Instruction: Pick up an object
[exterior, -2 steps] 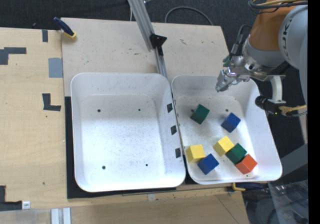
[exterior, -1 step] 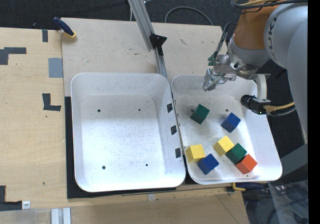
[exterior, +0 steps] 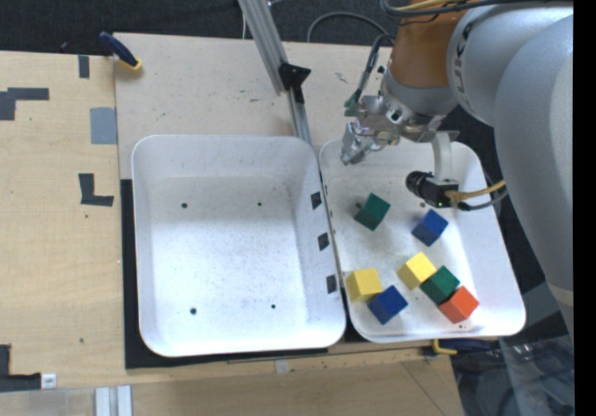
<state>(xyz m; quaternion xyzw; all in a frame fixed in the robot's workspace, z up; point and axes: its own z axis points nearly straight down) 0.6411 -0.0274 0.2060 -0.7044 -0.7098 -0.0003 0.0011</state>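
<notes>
Green wooden cube (exterior: 372, 211) lying nearest, just toward the near side and slightly right of the gripper (exterior: 355, 152), finger state impossible to tell.

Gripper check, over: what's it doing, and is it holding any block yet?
Gripper over right bin's far corner, nothing held. Nearest: green block, apart from others. Nothing blocking it.

Grey robot arm (exterior: 521, 79) with orange band (exterior: 430, 28).
Black cables loop over the band; metallic silver gripper (exterior: 358, 149) assembly below.
</notes>
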